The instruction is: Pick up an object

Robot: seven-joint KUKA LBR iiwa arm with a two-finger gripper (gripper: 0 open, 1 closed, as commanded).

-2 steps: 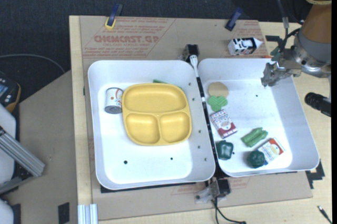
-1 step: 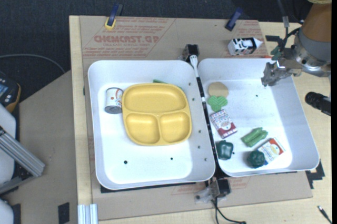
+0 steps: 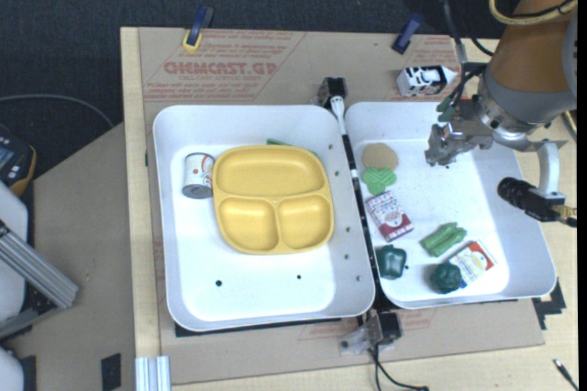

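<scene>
- Here, from the overhead camera, the gripper (image 3: 447, 146) hangs over the right bin (image 3: 514, 224) near its twelve o'clock edge; whether it is wide or narrow I cannot tell; nothing shows in its grasp.
- Candidates lie toward seven o'clock of it: a tan disc (image 3: 380, 157), a green block (image 3: 380, 179), a red-and-white packet (image 3: 387, 215); farther down sits a green pepper (image 3: 441, 239).
- To do this well, I judge it should centre over one separate item; then descend straight.

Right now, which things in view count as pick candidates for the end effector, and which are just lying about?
For the job:
end effector over the right bin
tan round piece
red-and-white packet
green pod
dark green items

Lying about:
yellow divided tray in the left bin
small can beside it
black-and-white toy outside the bins
</scene>
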